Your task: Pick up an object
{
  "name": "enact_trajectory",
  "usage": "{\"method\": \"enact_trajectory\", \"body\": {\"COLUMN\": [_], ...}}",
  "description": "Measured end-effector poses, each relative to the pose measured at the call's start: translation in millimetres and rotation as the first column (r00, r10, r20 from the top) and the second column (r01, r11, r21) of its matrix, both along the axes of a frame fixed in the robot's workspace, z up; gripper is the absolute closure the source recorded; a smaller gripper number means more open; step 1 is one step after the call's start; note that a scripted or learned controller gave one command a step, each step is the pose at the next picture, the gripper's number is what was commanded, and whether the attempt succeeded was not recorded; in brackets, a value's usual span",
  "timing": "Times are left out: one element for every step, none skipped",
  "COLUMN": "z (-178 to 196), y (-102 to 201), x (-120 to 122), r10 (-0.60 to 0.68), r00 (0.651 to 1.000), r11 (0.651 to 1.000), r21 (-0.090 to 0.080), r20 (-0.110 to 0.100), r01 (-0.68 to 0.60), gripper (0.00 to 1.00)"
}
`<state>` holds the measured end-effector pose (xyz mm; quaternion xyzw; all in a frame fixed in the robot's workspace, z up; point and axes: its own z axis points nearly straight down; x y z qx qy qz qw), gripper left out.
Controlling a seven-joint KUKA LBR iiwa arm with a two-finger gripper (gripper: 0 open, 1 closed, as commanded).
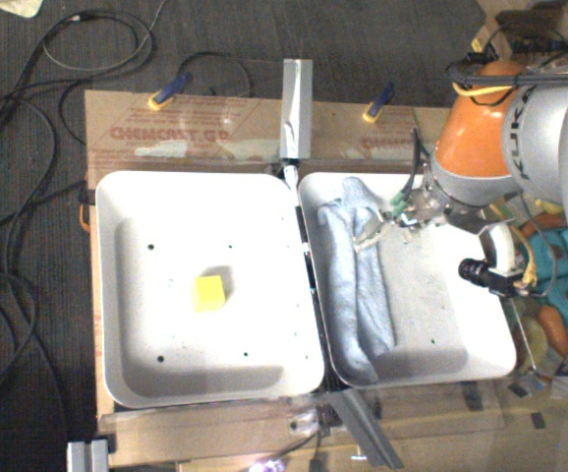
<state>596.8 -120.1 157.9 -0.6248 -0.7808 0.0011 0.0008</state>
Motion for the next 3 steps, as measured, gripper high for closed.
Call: {"method": "enact_trajectory", "body": {"z": [-50.0,-64.4,-53.2], "y": [-55.3,-4.9,-11.3], "x": [58.2,27.3,72.2], "r10": [0.057,0.155,0.172], "r00": [0.998,0.988,0.985], "r11": [0.998,0.988,0.985], "r21": [-0.002,-0.006,0.001], "r20": [0.001,0.018,0.004], "r01": [-0.057,-0.155,-0.172], "gripper": [0.00,0.00,0.00]}}
